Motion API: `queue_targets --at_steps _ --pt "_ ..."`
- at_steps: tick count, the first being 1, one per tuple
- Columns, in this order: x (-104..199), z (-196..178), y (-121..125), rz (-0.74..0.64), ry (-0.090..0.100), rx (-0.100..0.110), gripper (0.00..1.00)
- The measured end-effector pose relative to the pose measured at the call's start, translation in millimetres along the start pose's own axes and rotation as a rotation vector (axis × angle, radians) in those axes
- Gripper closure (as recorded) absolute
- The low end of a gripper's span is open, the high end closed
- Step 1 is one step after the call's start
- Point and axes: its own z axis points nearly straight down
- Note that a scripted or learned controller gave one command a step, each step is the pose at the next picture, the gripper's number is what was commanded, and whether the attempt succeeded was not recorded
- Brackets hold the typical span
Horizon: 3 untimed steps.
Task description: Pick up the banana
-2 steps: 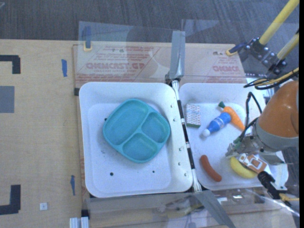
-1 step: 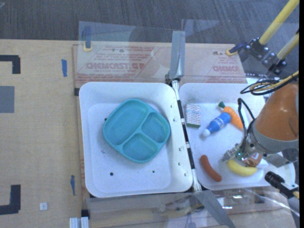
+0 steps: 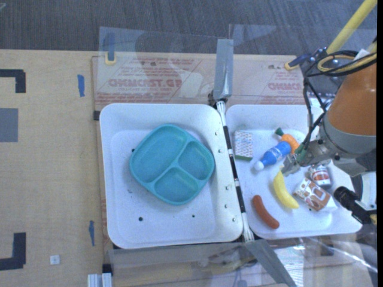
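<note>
The yellow banana (image 3: 285, 190) lies in the right bin (image 3: 344, 223), curving from upper left to lower right. My gripper (image 3: 294, 162) hangs just above the banana's upper end, between the blue bottle (image 3: 272, 155) and a small can (image 3: 320, 175). The grey arm with its orange band (image 3: 353, 109) covers the bin's upper right part. Nothing is visibly held.
A brown sausage (image 3: 265, 211) lies left of the banana, and a printed snack box (image 3: 313, 195) lies right of it. An orange carrot (image 3: 289, 140) and a packet (image 3: 243, 144) lie farther back. The left bin (image 3: 114, 160) holds a teal divided plate (image 3: 172, 164).
</note>
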Motion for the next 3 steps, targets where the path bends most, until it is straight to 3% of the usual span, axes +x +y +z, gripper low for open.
queue_targets --at_steps 1,2,3 --pt "0.1 0.0 0.0 0.000 0.000 0.000 0.00" --pt "-56.6 135.0 1.1 -0.126 -0.003 -0.005 0.00" --pt "-58.9 124.5 0.8 -0.121 -0.004 -0.008 1.00"
